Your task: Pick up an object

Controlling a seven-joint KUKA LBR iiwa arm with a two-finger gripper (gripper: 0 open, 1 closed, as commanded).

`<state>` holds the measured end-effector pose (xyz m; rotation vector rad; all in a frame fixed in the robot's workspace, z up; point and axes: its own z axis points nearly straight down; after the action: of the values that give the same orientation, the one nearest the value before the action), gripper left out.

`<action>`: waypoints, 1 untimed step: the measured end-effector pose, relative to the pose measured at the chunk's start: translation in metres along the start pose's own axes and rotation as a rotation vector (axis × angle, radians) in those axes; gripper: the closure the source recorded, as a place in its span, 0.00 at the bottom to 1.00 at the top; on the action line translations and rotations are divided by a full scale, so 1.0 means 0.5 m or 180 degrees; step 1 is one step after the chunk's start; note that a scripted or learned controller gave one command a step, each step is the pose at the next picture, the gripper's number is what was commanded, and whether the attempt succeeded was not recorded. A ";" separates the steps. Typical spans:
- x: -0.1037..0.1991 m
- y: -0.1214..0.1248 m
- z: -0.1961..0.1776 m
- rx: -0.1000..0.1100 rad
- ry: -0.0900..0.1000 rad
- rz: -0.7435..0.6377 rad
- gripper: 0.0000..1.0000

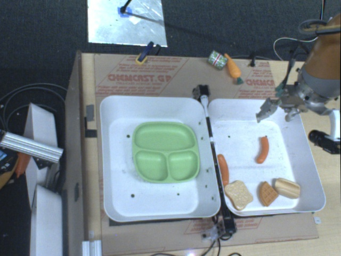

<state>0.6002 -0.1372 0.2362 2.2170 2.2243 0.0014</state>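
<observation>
Fingers of the tool (278, 108) stand spread wide apart at the two o'clock part of the scene, and we see nothing between them. One fingertip (264, 111) hangs over the back wall of the right bin (303, 143); the other sits nearer the grey wrist. We cannot tell whether either tip touches the bin. The arm (323, 63) comes in from three o'clock, its orange band above the wrist.

Inside the right bin we count five toy foods. An orange-red sausage (262, 149) lies near the middle, at about six o'clock from the tool and apart from it, slightly curved and standing roughly upright in our view. A second sausage (223, 169) lies along the bin's nine o'clock wall. At the six o'clock end sit a slice of bread (238, 194), a waffle (268, 193) and a bread roll (287, 188), the waffle just beside the roll.

In the left bin (114, 143) we see a green divided plate (165, 151) with three compartments, near the centre.

On the bench (176, 73) at twelve o'clock, beyond the bins, lie a small can (217, 59) and a toy carrot (233, 68), close together.
</observation>
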 end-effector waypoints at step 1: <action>-0.077 -0.011 0.197 0.0008 -0.0001 0.0008 0.00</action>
<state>0.5950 -0.1756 0.1378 2.2208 2.2227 -0.0015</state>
